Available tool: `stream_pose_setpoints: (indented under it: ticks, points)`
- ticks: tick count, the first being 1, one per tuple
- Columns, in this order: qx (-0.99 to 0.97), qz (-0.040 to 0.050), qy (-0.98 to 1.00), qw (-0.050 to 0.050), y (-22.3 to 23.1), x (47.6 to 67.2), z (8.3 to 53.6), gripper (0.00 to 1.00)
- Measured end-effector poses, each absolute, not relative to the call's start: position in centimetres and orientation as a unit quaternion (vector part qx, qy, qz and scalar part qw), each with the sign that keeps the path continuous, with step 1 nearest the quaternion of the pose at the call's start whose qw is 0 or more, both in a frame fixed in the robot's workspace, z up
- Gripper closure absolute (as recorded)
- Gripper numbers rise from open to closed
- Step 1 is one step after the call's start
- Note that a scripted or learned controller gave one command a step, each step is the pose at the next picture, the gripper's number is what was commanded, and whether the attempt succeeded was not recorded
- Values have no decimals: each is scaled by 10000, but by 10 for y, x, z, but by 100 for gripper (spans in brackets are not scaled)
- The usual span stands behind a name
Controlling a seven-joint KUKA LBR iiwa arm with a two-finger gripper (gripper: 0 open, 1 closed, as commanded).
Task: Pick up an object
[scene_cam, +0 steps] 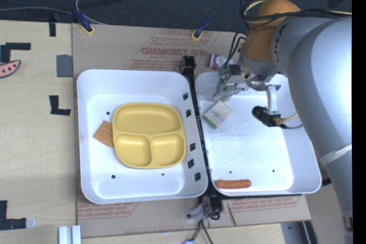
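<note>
Gripper [224, 90] hangs low at eleven o'clock in the right bin [297, 171], just above a small patterned packet [218, 115] — whether it's gripping, cannot tell — while an orange sausage [232, 184] lies at seven o'clock and the yellow tray [150, 134] sits in the left bin [94, 88].

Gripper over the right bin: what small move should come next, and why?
Probably a short descent onto the small patterned packet. The gripper hangs near the right bin's upper left corner, with the packet lying just below it in the picture, and nothing shows between its fingers. The orange sausage-like piece lies far off at the bin's near edge, so the packet looks the handier target.
</note>
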State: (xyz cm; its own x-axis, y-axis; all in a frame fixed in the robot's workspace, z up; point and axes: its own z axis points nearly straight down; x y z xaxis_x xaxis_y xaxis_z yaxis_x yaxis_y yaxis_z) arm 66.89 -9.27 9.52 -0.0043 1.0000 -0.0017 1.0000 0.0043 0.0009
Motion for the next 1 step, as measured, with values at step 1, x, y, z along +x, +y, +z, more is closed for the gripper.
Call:
stream_pose_setpoints:
  ticks: [1]
  points:
    - [7053, -3, 7089, 5, -92, 669, 105, 100]
